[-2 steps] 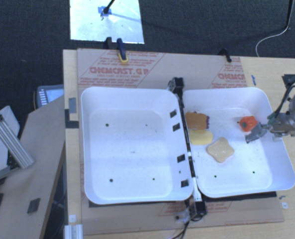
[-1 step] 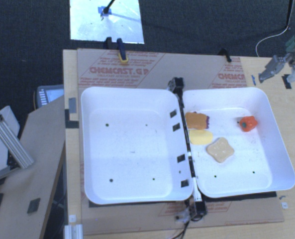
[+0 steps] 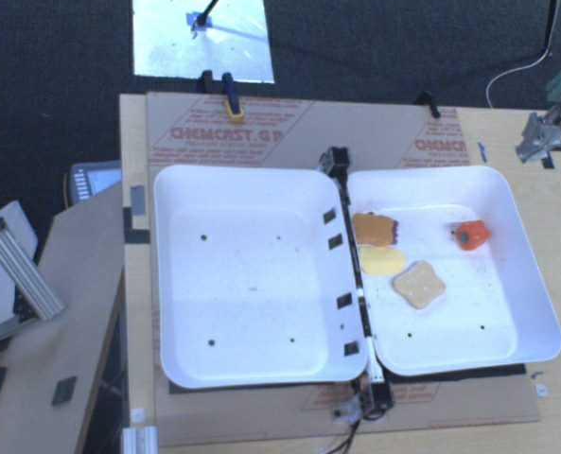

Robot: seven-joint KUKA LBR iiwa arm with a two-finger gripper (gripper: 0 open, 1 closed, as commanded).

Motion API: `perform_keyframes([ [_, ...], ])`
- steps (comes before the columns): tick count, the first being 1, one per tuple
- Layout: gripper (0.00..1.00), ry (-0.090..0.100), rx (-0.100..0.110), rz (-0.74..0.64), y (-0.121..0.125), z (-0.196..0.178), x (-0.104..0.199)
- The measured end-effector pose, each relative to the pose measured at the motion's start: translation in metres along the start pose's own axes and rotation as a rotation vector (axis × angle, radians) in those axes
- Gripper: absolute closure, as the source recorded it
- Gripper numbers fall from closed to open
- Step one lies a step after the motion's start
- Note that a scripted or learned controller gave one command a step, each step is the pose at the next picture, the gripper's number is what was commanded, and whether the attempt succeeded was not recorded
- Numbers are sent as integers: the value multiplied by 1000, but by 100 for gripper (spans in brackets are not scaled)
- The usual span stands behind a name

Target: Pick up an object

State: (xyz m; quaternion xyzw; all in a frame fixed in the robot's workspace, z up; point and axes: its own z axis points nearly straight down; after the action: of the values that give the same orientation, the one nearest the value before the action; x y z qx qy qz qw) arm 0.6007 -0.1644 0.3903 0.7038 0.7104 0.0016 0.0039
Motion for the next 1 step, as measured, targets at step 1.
perform_keyframes([
  [1,100,1,-4,2,10,-85,16],
])
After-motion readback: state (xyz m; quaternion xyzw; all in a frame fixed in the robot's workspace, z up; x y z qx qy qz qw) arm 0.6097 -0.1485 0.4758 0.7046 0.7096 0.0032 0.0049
